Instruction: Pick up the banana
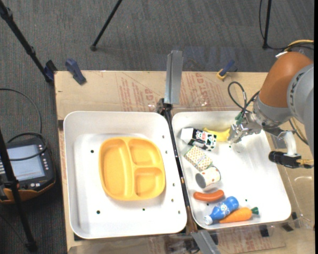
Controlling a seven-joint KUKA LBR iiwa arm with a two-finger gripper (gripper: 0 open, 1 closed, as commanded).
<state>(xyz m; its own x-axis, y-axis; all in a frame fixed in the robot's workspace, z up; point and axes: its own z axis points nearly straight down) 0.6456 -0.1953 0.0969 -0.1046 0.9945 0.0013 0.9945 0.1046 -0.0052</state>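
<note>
My hand point(236, 133) hangs at the banana point(220, 134) near the right bin's point(265, 187) far wall; I can't tell its grip state. I'd close across the banana's exposed end, clear of the cow carton point(200, 137), then lift straight.

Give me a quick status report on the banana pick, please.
Gripper low in right bin, at banana's right end; grasp unconfirmed. Banana against cow-print carton. Nothing else crowding it.

We see the tray point(131, 168) in the left bin point(77, 142); in the right bin point(265, 189), the banana point(218, 135) lies behind the cup point(208, 177) and sausage point(209, 196).
</note>
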